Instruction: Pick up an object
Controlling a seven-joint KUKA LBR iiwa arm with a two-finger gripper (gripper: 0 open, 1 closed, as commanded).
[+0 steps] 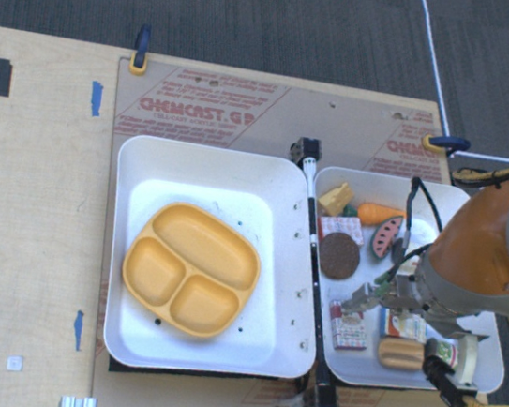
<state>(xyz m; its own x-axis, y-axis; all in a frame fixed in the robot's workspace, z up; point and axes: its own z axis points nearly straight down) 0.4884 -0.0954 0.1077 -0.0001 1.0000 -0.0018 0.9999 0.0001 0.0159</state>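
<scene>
— Where is the arm?
— It comes in from the right, over the right bin (495, 371). The gripper (375, 296) sits low above the middle of that bin, its tip pointing left.

— Are the fingers apart or together?
— I cannot tell. The metal tip is small and blurred against the clutter under it, and nothing shows between the fingers.

— What lies in that bin?
— Toy food, mostly. A yellow cheese wedge (336, 199) at the top left, an orange carrot (378, 213) just beside it, a watermelon slice (385, 237) below the carrot. A brown round cookie (340, 255) lies left of the gripper, partly over a red-and-white card (339, 227). Lower down, a small red-and-white box (348, 327) sits just below the gripper tip, and a hot dog bun (400, 353) lies to its right, near the front wall. A green-and-white piece (443, 350) lies beside the bun.

— And the left bin?
— The left bin (136, 171) holds a yellow divided plate (191, 269) with three compartments, lying flat in the middle.
</scene>
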